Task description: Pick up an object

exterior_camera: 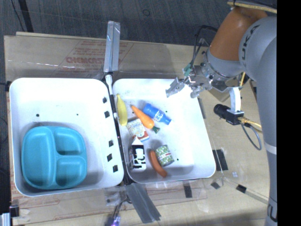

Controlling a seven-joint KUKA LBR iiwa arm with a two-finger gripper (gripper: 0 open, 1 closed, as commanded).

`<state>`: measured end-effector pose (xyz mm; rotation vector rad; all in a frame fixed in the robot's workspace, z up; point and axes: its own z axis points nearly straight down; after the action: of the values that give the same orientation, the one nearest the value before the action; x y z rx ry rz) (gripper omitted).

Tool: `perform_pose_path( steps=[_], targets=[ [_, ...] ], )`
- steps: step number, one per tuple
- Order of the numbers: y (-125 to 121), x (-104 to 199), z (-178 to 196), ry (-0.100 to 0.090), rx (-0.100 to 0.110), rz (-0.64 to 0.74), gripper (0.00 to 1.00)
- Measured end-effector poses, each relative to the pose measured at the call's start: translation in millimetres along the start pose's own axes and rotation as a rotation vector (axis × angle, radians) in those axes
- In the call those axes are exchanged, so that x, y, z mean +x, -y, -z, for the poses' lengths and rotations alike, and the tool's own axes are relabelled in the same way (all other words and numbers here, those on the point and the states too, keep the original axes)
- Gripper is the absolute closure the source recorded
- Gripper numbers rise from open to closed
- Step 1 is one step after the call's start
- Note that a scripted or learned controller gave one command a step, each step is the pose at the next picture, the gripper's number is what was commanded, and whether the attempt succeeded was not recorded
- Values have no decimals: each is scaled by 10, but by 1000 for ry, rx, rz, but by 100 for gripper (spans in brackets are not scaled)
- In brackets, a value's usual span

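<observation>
My gripper (183, 91) hangs over the far right corner of the right bin (200, 140); its two fingers are spread apart with nothing between them. Below and to its left lie a blue bottle (157, 114), an orange carrot (142, 117) and a yellow banana (121, 109) by the bin's left wall. Nearer the front are a small white and red carton (140, 135), a black and white box (137, 157), a green can (164, 155) and a red-brown sausage (157, 163). The gripper touches none of them.
The left bin (28, 98) holds a light blue divided plate (54, 157) at its front left. A grey metal strip (112, 46) stands behind the divider between the bins. The right bin's floor is bare on its right side (188, 131).
</observation>
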<state>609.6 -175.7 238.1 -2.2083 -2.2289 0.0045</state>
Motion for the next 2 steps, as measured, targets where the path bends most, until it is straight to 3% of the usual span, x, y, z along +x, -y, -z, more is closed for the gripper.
perform_pose_path(
  steps=[1, 2],
  targets=[
    [132, 485, -1224, 0, 2, -10, 0],
    [-69, 257, -1461, 1, -3, 49, 0]
  ],
)
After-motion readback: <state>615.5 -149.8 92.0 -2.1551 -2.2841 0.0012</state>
